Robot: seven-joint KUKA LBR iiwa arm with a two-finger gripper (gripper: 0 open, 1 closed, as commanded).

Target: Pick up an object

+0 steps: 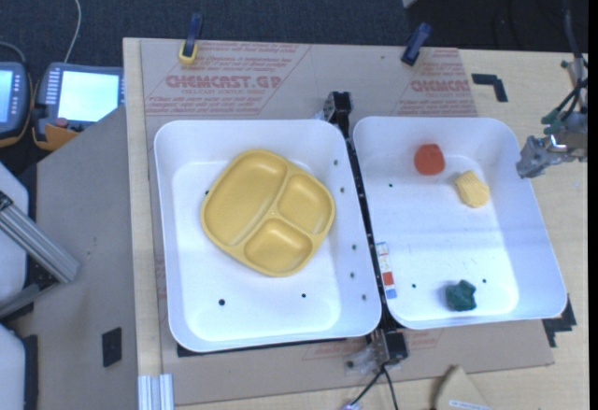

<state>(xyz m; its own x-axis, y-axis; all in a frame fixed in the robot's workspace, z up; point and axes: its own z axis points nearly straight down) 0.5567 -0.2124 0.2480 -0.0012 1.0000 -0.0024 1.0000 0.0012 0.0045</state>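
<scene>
Two shallow white bins sit side by side on a paper-covered bench, seen from above at a slant. The left bin holds a single item — a yellow divided plate with three compartments, lying flat and turned at an angle near the bin's centre. The right bin holds three small objects, well apart from one another: an orange-red round piece toward the far wall, a pale yellow lump just to its right and nearer the camera, and a dark green object close to the near rim. A small label with red and blue marks lies on this bin's left edge.

The gripper hangs at the right bin's far right rim, outside the bin and clear of all three objects, with nothing seen between its fingers; whether they stand apart or together cannot be told at this size. Blue clamps pin the paper at the bench's far edge.
</scene>
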